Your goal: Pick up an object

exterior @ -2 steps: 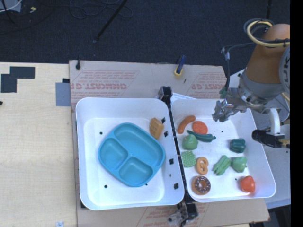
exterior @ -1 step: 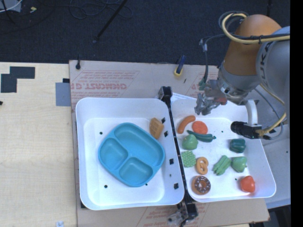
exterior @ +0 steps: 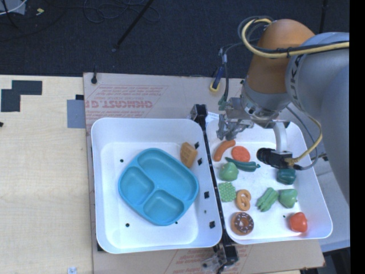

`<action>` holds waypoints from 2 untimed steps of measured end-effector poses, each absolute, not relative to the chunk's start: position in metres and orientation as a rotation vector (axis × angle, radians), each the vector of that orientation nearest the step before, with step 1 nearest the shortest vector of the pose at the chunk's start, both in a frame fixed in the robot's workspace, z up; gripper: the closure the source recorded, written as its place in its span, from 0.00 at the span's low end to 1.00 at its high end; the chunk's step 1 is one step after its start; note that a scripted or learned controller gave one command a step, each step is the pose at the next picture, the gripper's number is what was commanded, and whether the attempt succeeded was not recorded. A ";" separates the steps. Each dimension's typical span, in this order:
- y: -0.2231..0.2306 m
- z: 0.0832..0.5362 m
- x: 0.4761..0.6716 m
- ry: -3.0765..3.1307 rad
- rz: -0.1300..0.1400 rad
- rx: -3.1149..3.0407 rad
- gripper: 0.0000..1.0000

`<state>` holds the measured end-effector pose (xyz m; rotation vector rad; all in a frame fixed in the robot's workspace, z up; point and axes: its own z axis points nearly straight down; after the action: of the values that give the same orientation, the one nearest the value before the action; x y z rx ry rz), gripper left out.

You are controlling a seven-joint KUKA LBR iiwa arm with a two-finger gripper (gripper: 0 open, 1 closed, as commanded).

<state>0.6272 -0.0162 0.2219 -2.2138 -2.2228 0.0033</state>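
Sausage [exterior: 224, 149], smooth orange plastic, lay near the right bin's [exterior: 319, 210] far-left corner, just beside the red tomato slice [exterior: 240, 153]. My gripper [exterior: 227, 131] hovered over it; whether my fingers were spread or clenched, I could not tell. I judged I should straddle its narrow curved middle, clear of the bin wall.

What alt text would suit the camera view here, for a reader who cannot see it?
A grey robot arm with an orange band holds its pincer above the far end of the right shallow white bin, over an orange toy sausage among small toy foods. The left shallow white bin holds a blue sectioned plastic plate.
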 end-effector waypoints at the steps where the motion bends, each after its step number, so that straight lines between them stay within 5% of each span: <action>1: -0.027 0.237 0.622 -2.220 0.002 -2.221 1.00; 2: -0.025 0.217 0.630 -2.223 0.006 -2.216 1.00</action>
<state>0.6303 -0.0250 0.2172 -2.2160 -2.2228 0.0058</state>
